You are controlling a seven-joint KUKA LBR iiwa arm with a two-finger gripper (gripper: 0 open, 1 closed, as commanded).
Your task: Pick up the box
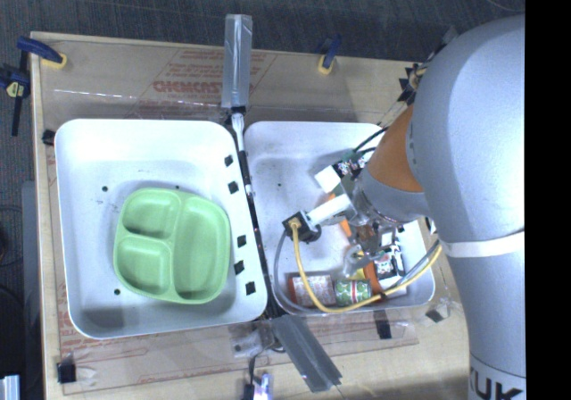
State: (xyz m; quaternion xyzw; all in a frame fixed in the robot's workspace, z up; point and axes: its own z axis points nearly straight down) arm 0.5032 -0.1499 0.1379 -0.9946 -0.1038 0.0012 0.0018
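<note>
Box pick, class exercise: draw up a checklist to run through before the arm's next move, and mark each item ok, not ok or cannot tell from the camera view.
1. Gripper positioned over the right bin: ok.
2. Box located, lying along the bin's near wall: ok.
3. Box between the jaws: not ok, it lies apart from them, nearer the bin's front wall.
4. Jaws open: cannot tell, cables hide them.
5. Yellow cable clear of the box: not ok, it crosses it.
6. Green divided plate out of the way, in the left bin: ok.
</note>
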